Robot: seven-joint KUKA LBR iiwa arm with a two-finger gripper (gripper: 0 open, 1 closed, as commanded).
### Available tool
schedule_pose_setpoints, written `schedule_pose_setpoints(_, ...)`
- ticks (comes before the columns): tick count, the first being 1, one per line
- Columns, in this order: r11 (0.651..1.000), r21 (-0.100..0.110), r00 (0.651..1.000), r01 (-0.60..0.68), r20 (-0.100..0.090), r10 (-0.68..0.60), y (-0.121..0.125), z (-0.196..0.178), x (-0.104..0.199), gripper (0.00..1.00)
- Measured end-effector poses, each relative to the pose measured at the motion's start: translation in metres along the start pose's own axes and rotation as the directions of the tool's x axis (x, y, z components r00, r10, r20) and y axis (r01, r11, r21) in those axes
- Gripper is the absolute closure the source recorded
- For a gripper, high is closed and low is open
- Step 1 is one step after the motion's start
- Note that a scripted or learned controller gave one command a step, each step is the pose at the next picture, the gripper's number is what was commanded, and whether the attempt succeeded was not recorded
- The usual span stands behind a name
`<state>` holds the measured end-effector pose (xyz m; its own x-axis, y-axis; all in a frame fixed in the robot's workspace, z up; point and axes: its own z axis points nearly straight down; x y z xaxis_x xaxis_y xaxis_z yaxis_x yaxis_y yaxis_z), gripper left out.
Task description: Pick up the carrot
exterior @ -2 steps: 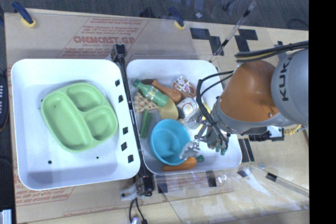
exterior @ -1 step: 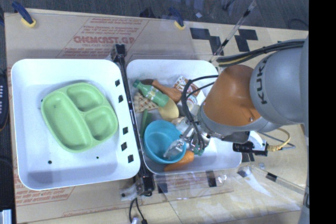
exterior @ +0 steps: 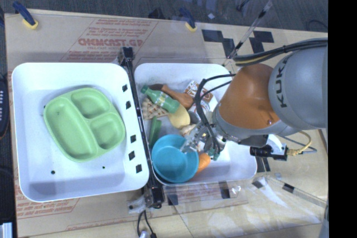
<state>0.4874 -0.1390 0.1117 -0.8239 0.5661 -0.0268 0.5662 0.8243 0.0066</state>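
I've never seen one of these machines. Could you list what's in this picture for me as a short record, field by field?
Arm: grey with an orange band, reaching in from the right
Hand: low over the right white bin, beside the blue bowl
Orange carrot: at the round blue plastic bowl's right rim, partly hidden under the hand
Other items in right bin: green bottle, yellow banana-like piece
Left white bin: holds a light green divided plastic tray

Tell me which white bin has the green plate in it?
The left bin holds the green divided plate. The right bin holds the blue bowl and toy food instead.
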Motion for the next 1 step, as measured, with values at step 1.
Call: schedule_pose_setpoints(1,0.998,0.0,0.998,-0.068,0.007,0.068,0.0355,-0.0548,0.0256,1.0)
